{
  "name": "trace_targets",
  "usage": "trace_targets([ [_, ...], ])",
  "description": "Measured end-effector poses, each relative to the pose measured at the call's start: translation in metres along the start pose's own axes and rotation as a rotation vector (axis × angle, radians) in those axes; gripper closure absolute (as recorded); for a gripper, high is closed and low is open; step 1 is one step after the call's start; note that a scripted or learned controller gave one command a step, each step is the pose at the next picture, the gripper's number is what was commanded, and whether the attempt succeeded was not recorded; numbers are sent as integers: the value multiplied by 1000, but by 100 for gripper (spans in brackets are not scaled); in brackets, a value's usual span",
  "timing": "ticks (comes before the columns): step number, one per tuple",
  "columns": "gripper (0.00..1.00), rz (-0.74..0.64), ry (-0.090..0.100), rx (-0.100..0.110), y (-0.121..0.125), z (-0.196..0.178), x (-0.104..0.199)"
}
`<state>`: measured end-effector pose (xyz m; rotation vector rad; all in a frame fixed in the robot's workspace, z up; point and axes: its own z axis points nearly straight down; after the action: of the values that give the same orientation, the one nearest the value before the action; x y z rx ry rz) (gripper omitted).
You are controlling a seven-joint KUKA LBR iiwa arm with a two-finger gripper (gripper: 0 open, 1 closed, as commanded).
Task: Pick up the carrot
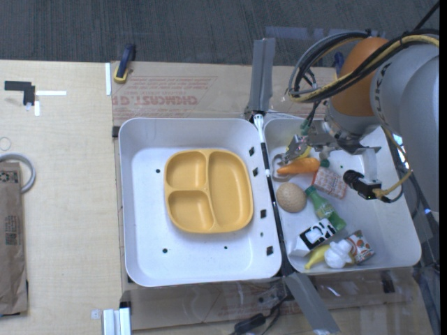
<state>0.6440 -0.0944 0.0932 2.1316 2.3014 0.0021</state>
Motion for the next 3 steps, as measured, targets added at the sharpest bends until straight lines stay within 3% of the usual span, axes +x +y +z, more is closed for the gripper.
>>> trace_targets([
  [1,0,-97,1,5,-7,-70,-16],
  [2,0,-139,5,-5,-13,-3,-1],
  [3,0,-323,3,5,-51,3,-12],
])
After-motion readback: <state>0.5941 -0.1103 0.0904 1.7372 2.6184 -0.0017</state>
